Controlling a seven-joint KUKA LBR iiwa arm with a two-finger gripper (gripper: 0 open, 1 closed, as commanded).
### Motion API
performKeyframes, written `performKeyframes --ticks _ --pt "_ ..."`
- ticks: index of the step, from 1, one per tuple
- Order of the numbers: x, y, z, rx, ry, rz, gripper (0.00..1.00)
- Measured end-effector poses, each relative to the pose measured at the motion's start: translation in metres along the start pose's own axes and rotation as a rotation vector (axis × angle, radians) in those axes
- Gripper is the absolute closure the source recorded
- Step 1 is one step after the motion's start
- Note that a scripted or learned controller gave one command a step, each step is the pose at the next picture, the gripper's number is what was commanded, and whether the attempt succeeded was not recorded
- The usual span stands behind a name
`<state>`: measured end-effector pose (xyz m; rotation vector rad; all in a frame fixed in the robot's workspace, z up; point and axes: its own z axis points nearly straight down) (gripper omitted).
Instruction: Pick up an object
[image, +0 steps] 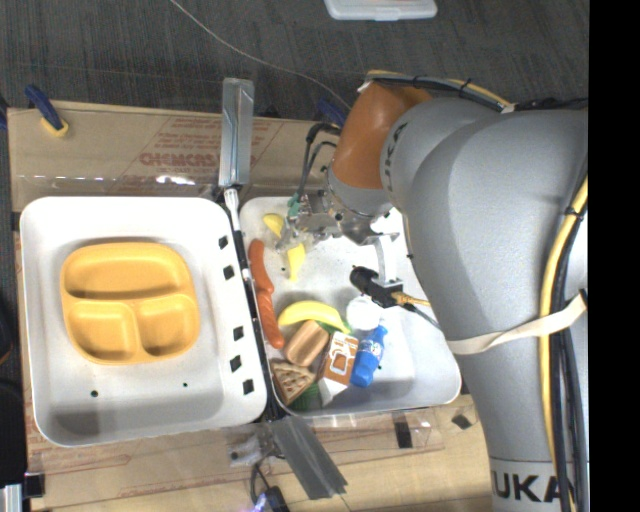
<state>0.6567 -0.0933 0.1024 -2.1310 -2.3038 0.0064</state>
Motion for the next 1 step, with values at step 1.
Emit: performKeyframes --ticks 1 --pt "0.0791 0.0076 -0.0939 -0.012 0.002 0.012 1.00"
